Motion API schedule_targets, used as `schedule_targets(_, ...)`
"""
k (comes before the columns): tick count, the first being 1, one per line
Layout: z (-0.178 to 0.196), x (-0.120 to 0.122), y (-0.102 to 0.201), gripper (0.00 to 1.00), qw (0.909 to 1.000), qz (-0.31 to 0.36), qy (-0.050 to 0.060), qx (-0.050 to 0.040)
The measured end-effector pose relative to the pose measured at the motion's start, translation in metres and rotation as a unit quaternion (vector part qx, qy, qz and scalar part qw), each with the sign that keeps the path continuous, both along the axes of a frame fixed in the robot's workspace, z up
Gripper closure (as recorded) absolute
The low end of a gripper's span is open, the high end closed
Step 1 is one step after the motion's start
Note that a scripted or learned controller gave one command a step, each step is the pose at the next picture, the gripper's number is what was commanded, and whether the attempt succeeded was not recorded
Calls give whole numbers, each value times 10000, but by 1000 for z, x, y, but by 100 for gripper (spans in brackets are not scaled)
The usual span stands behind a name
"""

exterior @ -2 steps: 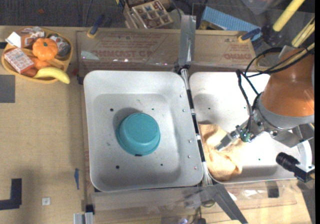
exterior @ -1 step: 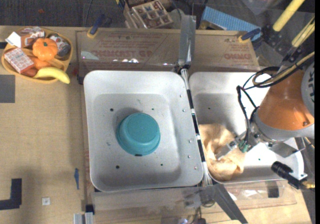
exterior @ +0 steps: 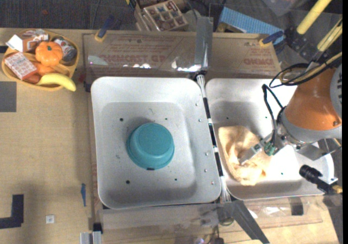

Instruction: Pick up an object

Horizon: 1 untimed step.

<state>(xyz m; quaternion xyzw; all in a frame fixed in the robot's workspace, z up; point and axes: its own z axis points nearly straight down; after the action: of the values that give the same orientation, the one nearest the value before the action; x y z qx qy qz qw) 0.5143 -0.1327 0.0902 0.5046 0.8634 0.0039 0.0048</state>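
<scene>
Cream cloth point(exterior: 243, 153): crumpled in the right bin point(exterior: 283, 180), against its left wall and toward the near edge; its long axis runs from the far-left of the bin toward the near-right, the wider bunched end nearest the viewer.
Cloth look: pale yellowish fabric, soft folds, darker creases at the near end.
Pincer point(exterior: 260, 150): low over the right side of the cloth, pointing left and down; grey fingers with a green part at the wrist end; touching or just above the fabric, and whether it is open or closed I cannot tell.
Arm point(exterior: 311, 108): grey with an orange band, entering from the right, black cables looping above it.
Teal bowl point(exterior: 151, 145): upside down near the middle of the left bin point(exterior: 109, 107), well apart from the cloth.
Bins: two shallow white trays side by side, touching along a metal seam.
Counter point(exterior: 38, 156): light brown board, a few dark marks at the near left.
Fruit bowl point(exterior: 38, 63): far left corner, holding a banana, a small orange pumpkin and small boxes.
Cardboard point(exterior: 147, 52): flat brown panels behind both bins.
Room: dark floor beyond, boxes and clutter.
</scene>
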Motion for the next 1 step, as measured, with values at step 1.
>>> schedule_targets(1,9,2,-1,100,10000,-17,-16,5)
